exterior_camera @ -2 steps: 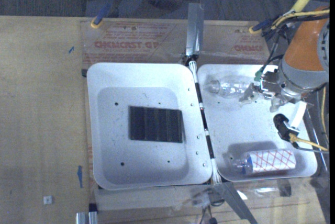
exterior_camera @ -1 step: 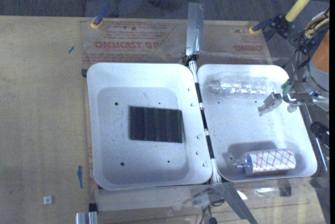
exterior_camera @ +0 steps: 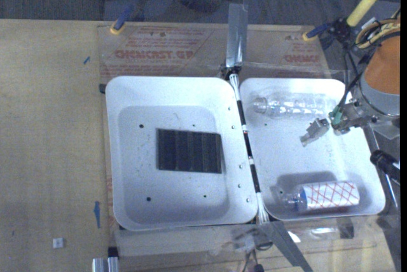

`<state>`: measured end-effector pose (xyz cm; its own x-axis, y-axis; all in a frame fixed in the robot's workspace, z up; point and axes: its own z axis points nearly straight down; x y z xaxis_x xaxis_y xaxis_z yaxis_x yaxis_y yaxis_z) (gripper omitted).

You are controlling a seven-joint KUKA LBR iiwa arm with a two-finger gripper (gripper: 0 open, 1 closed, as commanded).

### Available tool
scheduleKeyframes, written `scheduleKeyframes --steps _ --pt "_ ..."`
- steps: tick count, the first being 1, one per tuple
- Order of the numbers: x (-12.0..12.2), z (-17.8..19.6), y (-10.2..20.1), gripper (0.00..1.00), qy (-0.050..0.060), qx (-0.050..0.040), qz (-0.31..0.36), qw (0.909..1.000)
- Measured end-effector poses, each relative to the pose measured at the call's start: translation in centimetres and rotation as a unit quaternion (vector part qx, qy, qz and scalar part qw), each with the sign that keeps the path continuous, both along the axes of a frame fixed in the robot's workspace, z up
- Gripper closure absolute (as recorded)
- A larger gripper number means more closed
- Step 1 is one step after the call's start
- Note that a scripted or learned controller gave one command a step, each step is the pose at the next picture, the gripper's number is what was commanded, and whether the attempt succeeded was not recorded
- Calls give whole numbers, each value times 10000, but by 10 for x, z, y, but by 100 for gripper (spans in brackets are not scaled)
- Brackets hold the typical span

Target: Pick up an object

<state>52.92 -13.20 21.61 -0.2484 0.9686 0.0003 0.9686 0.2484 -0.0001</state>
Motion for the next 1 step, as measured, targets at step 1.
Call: scheduleKeyframes --steps 1 --pt "-50 -44 23 0 1 0 -82 10000"
